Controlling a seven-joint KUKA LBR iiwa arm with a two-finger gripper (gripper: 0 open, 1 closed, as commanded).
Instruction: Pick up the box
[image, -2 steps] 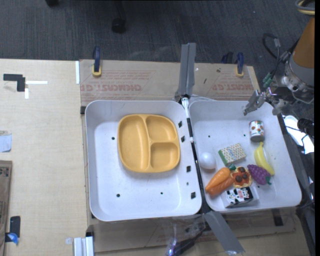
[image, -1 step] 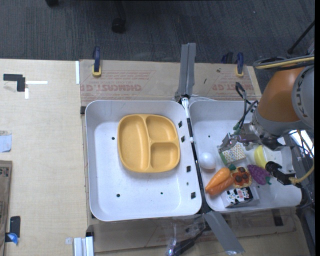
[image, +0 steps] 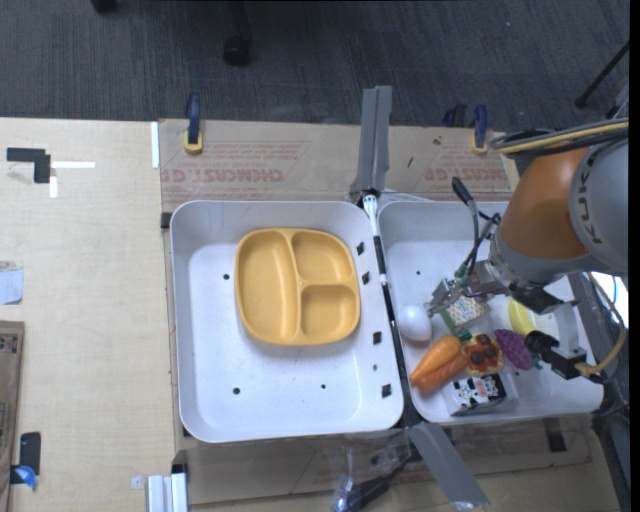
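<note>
Right bin (image: 420, 232) holds the box (image: 476, 391) just below the gripper (image: 452, 303).

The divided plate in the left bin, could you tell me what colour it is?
Yellow-orange all over; the plate shows plainly in the camera view.

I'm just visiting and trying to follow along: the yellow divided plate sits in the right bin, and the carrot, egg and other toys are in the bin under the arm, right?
Not quite. The camera view shows the yellow divided plate in the left bin. The rest holds: the carrot, egg and other toys lie in the right bin, under the arm.
</note>
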